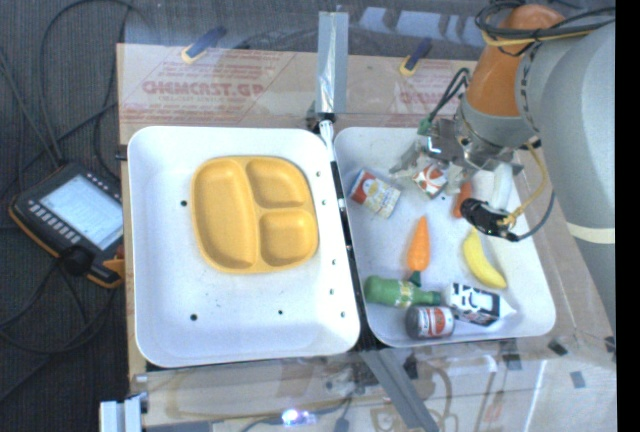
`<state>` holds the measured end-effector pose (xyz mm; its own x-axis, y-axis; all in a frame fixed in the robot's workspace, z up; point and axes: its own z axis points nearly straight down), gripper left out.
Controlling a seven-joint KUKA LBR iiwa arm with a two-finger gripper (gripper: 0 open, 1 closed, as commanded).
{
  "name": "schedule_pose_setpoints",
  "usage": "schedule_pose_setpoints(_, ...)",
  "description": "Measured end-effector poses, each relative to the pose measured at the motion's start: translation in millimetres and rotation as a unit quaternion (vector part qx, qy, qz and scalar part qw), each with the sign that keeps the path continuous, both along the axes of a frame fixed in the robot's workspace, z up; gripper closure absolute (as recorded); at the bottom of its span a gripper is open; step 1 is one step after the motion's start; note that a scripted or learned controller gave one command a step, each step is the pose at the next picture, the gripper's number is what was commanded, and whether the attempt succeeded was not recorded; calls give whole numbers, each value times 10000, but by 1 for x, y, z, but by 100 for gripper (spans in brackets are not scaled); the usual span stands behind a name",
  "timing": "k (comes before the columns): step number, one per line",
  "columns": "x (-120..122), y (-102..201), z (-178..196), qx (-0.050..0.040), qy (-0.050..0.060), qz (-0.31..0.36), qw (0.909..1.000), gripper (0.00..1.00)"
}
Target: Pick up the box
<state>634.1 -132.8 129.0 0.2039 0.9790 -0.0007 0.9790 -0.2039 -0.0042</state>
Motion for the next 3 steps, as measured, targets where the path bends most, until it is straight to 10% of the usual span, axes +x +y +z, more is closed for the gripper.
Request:
schedule_pose_setpoints(1, 17, 30, -25, -94, -175, 673, 9975, 0)
schedule_pose_setpoints(3, -27, 39, -32, 13, -136, -889, 9959, 0)
